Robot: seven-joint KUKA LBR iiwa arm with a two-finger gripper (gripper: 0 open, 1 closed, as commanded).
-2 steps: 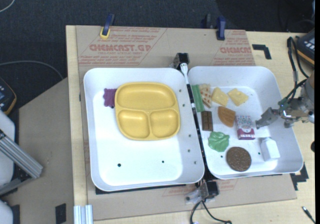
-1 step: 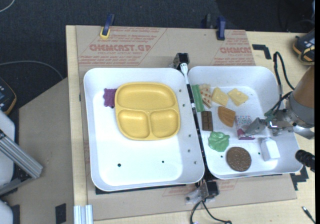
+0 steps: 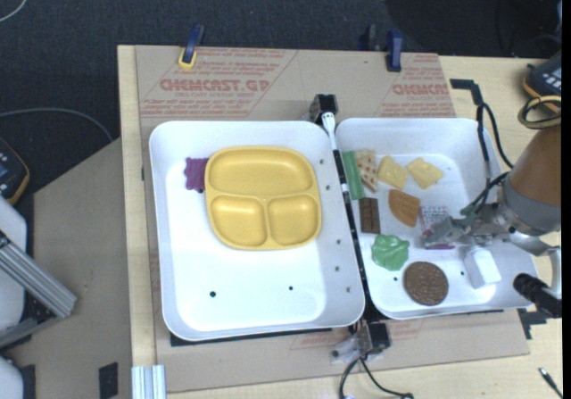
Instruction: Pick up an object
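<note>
Currently we see the gripper (image 3: 439, 233) low in the right bin (image 3: 457, 128), reaching in from the right; we cannot tell its state. Just beyond its tip lie a brown cracker (image 3: 403, 206) and a green leafy piece (image 3: 390, 251). Below it sits a round brown cookie (image 3: 426, 283). The yellow divided tray (image 3: 263, 195) rests in the left bin (image 3: 178, 236).

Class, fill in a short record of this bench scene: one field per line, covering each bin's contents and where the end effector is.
left bin: yellow divided tray, purple item at its left edge
right bin: green strip, two yellow pieces, orange piece, dark brown bar, green lump, brown disc, white block
end effector: low over right bin, right of the orange piece
</note>
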